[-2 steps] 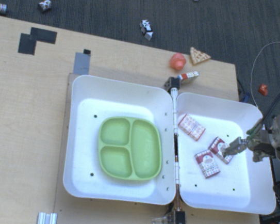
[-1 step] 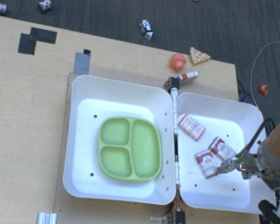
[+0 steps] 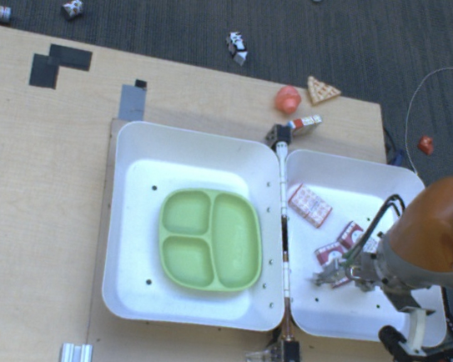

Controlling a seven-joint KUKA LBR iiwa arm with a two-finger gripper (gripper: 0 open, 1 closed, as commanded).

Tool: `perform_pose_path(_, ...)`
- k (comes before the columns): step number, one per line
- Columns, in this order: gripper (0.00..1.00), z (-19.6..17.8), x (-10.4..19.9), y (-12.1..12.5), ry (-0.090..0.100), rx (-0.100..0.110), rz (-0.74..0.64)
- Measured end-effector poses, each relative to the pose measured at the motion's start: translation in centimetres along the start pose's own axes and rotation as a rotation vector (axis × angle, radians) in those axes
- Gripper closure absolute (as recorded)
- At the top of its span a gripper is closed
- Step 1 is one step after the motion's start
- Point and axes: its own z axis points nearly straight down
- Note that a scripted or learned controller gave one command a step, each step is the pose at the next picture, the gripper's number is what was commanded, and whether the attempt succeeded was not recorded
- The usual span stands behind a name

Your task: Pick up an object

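Observation:
In the right bin (image 3: 332,318) lie a pink-and-white packet (image 3: 309,205) near the back left and a red packet (image 3: 339,243) in the middle. My gripper (image 3: 332,276) hangs low over the bin floor just in front of the red packet, with the grey arm and its orange band (image 3: 426,227) reaching in from the right. I cannot make out anything between the fingers, which are small and blurred.
The left bin (image 3: 131,229) holds a green three-part plate (image 3: 209,239). Behind the bins on the bench lie a red ball (image 3: 288,99), a pizza-slice toy (image 3: 323,90) and a small tube (image 3: 305,124). A black cable (image 3: 383,216) loops off the wrist.

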Motion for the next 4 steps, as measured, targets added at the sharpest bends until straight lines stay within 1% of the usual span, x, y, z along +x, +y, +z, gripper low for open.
perform_pose_path(1,1.0,-1.1,0.0,0.2,0.0,-0.006,-0.002)
perform_pose_path(2,0.0,-1.1,0.0,0.2,0.0,-0.006,-0.002)
perform_pose_path(3,0.0,-0.1,3.1,0.1,-0.003,-0.004,0.002)
perform_pose_path(4,1.0,-1.2,3.2,0.3,-0.002,-0.01,-0.001)
